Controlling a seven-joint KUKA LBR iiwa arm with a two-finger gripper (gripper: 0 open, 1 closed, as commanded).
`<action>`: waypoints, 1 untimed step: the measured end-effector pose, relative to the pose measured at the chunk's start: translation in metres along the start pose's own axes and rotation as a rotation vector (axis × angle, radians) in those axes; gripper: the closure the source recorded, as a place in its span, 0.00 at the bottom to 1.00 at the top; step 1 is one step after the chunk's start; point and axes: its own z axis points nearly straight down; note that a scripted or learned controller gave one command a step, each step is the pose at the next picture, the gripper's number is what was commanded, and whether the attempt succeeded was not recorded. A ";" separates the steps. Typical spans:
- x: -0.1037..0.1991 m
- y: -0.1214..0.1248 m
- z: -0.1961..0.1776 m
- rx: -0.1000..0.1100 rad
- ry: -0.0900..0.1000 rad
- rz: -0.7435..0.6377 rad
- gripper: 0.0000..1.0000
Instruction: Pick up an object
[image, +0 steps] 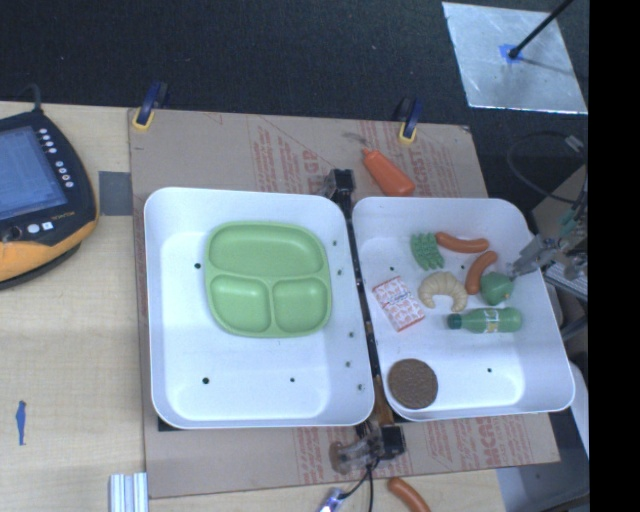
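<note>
- Where the right bin (540, 385) meets its far right wall, a small green rounded object (496, 287) lies on the white floor, and the pincer (527, 262) sits just beside it, up and to the right, its tip close to or touching the object's upper edge.
- Whether the pincer is spread or closed cannot be told; it is small and partly blurred at the frame's right side, and nothing is clearly seen between its tips.
- An orange-red sausage (479, 271) lies tilted against the green object's left side, and a second sausage (462, 242) lies above it, nearly level.
- A green bottle (485, 320) with a pale label lies on its side just below the green object.
- A pale croissant (443, 290) curves to the left of these, with a dark green ridged piece (427, 250) above it.
- A small red and white packet (398, 303) lies nearer the left wall, and a brown round disc (412, 383) lies near the front edge.
- A green divided plate (268, 277) rests in the left bin (180, 390).
- On the brown board (300, 150) behind the bins lies an orange carrot-like piece (387, 172).
- A handheld control tablet (35, 195) rests on the bench (60, 400) at the far left.
</note>
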 end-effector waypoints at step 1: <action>-0.003 0.062 0.085 0.003 0.000 -0.003 0.00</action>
